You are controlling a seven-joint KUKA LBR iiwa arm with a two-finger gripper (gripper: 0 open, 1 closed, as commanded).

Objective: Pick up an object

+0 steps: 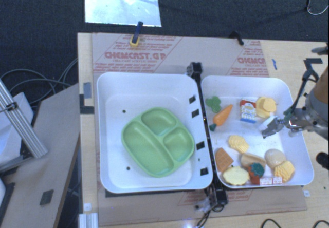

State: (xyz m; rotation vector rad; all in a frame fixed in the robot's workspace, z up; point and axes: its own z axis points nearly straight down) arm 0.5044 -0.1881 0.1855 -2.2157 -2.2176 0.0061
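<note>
While hovering, tool: finger state cannot be told
Left of tool: milk carton, toy carrot
Below tool: egg, corn

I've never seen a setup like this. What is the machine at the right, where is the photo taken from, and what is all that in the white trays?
The photo comes from one fixed camera above the bench, looking down at a slant. On the right, a robot arm reaches in; its grasping tool hangs over the right bin. That bin holds toy food: an orange carrot, a green vegetable, a small carton, and several yellow and tan pieces. The left bin holds a green divided plate. I cannot see anything between the tool's fingers.
</note>
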